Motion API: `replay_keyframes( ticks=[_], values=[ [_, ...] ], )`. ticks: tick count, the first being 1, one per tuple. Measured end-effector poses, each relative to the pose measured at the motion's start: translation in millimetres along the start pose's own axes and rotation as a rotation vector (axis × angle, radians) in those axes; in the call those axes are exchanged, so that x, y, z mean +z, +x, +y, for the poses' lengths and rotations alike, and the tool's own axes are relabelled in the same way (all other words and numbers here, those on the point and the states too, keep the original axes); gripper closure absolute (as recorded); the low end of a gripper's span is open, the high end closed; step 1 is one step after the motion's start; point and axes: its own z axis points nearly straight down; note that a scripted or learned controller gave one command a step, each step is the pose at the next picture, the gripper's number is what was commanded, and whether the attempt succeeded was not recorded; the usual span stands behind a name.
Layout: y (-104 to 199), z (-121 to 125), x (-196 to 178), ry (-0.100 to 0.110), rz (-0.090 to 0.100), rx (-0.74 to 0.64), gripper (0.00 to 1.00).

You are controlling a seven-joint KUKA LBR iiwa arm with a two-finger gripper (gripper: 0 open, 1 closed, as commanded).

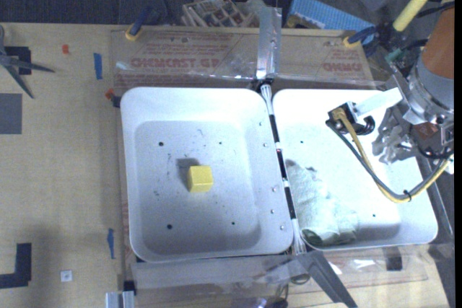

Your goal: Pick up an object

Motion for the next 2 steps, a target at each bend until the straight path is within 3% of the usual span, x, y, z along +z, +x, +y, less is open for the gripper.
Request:
replay_keyframes(
  ticks=[1, 2],
  values=[
    [-19.1, 57.2, 26.5, 0.0, 0.004, -0.189, 1.0],
    [-19.2, 58.0, 16.9, 0.0, 0.003, -0.187, 1.0]
  ],
)
